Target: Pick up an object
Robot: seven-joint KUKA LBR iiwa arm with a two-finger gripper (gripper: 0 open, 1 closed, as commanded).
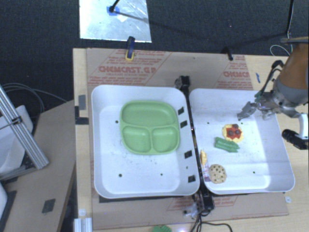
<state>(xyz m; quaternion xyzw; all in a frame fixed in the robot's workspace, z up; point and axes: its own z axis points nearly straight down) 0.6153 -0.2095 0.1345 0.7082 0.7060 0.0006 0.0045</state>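
Left bin [104, 144]: a shallow white plastic tray holding a pale green, three-compartment plastic plate [148, 128], set near the tray's middle. The plate's compartments look bare.

Right bin [270, 175]: a second shallow white tray, touching the first along the central seam. It holds four small toy foods. A small yellow piece [203, 157] lies against the left wall. A round tan cookie with dark chips [217, 173] sits near the front left corner. A green bean-pod shape [226, 145] lies near the middle, its long axis running from upper left to lower right. A round yellow piece with a red and dark topping [233, 132] lies just beside the pod, up and to its right.

Two-finger gripper [247, 111]: it hangs over the back right part of the right bin, above and to the right of the yellow-and-red piece, the nearest object. That piece lies toward the front left of the fingertips, apart from them. Nothing is visible between the fingers. Whether the jaws stand apart or together cannot be told at this size. The grey arm [292, 83] is cut off by the right edge.
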